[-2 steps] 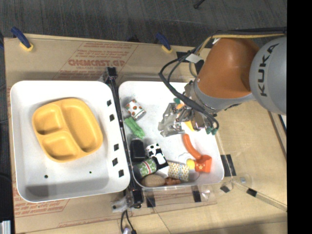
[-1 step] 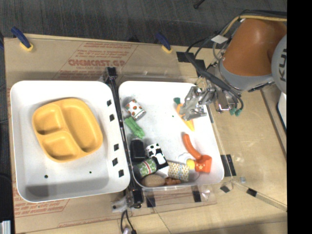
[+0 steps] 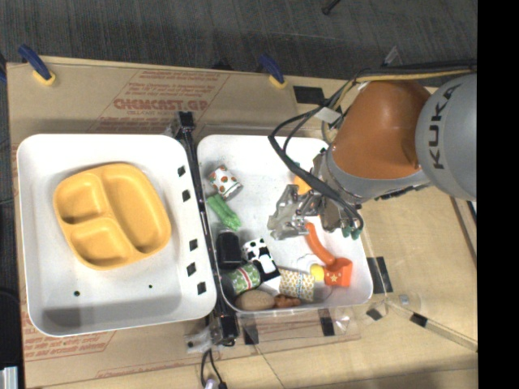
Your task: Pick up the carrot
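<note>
The carrot (image 3: 319, 245), a slim orange piece, lies slanted on the floor of the right bin (image 3: 251, 156), near its right wall. Its upper end sits just below my gripper (image 3: 290, 215), whose metal parts hang over the middle of that bin. The lower end of the carrot touches a red-orange block (image 3: 340, 274). The grey arm with its orange band (image 3: 381, 132) covers the bin's upper right corner and hides part of the wrist.
Around the carrot in the right bin are a small can (image 3: 224, 181), a green vegetable (image 3: 223, 213), a black item (image 3: 229, 250), a black-and-white toy (image 3: 259, 254), a green can (image 3: 243, 279), a yellow cup (image 3: 295, 283) and a brown potato (image 3: 256, 300). A yellow divided plate (image 3: 112, 213) sits in the left bin (image 3: 49, 298).
</note>
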`<state>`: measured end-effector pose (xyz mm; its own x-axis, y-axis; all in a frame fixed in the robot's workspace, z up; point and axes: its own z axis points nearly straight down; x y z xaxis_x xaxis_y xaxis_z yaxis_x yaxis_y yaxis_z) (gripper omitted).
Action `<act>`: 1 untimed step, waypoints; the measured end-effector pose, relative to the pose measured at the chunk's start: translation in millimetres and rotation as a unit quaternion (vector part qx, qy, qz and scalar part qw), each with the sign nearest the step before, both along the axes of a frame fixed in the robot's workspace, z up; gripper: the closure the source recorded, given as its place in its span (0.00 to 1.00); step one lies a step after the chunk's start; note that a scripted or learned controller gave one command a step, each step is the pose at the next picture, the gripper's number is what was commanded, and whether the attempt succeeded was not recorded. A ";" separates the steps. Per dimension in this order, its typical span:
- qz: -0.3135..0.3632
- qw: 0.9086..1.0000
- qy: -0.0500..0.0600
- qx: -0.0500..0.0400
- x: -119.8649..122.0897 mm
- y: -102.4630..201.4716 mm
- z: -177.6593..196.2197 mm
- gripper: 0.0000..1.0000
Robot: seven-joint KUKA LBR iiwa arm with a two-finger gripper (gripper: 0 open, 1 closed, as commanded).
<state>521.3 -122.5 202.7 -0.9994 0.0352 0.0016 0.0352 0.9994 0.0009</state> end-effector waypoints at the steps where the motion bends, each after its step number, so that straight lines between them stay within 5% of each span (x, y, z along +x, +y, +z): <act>1: 0.212 0.977 -0.004 -0.003 1.4 -48.2 67.7 1.00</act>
